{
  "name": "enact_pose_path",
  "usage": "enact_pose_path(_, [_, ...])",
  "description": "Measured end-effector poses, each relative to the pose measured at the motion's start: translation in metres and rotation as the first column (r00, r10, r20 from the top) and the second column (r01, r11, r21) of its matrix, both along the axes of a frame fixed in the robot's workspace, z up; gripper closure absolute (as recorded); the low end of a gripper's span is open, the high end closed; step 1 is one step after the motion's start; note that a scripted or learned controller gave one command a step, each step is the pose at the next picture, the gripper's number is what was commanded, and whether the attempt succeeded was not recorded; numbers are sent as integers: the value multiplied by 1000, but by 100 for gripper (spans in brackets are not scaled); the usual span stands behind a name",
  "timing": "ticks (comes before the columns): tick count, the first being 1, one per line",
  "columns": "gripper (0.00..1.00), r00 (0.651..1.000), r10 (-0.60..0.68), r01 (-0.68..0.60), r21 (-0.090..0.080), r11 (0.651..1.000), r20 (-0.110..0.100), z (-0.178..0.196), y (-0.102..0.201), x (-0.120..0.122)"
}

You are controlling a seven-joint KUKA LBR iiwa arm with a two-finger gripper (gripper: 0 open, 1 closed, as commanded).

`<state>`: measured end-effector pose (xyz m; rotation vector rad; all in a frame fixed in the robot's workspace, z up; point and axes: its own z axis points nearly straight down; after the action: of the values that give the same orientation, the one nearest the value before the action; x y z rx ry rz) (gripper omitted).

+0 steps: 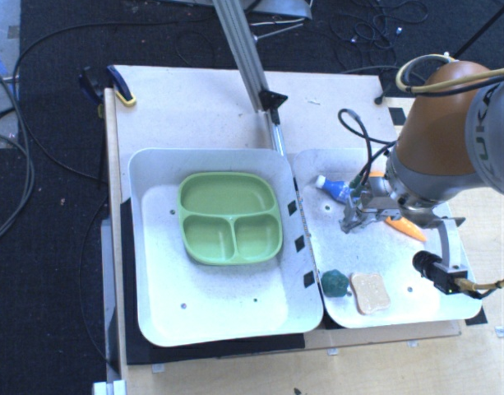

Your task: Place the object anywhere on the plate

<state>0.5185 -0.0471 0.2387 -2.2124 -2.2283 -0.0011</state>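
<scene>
Left bin (pixel 153 303) held a green plate (pixel 232 218) with three compartments, set upper-centre, tilted slightly against the bin edges. The plate lay apart from all four bin walls; widest bare floor was below it and to its left, narrower strips above and on its right toward the divide between the bins.

Right bin (pixel 416 299) held four loose items. A blue-and-white tube (pixel 334 188) lay near the upper left, long axis running upper-left to lower-right, white end toward the upper left. An orange carrot-shaped piece (pixel 408 228) lay right of centre, long axis slanting down to the right, partly covered by the arm's wrist. A dark green lump (pixel 335 283) sat at the lower left, just beside the divide. A tan, bread-like slab (pixel 371 293) lay just beside the lump on its right, long axis roughly upright in the view, close to the bin's lower edge.

Gripper (pixel 353 218) hung low over the middle of the right bin, between the tube and the carrot piece, reaching leftward from the arm (pixel 445 138). Finger spacing was not readable from this angle, and no item was seen between the fingers. Bare floor remained left of the gripper up to the divide.
</scene>
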Motion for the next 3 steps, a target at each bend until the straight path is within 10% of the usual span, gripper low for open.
enact_pose_path(3, [100, 1000, 2, -2, 0, 1000, -2, -15, 167, -16])
